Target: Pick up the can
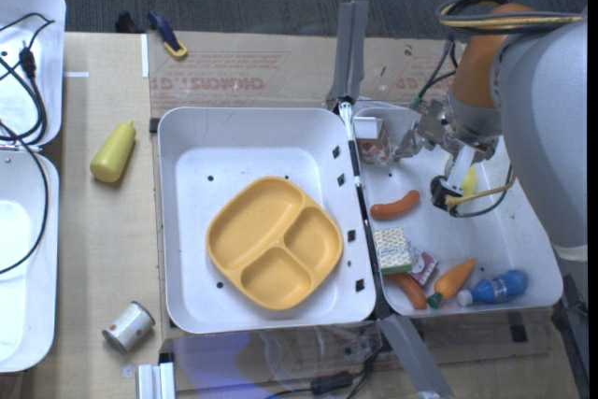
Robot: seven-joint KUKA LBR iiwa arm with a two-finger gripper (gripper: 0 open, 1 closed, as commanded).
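Observation:
A small silver can (128, 325) with red markings lies on its side on the bench, outside the bins and just off the left bin's near-left corner. My gripper (414, 141) hangs below the orange-banded wrist over the far part of the right bin (523, 210). It is far to the right of the can, beside a small pale container (372, 137) at the bin's far-left corner. I see nothing between its fingers.
The left bin (187, 201) holds a yellow divided plate (274, 243). In the right bin lie a sausage (395, 205), a green-yellow box (393, 248), a carrot (455, 278) and a blue bottle (495, 287). A yellow squeeze bottle (113, 152) lies on the bench at left.

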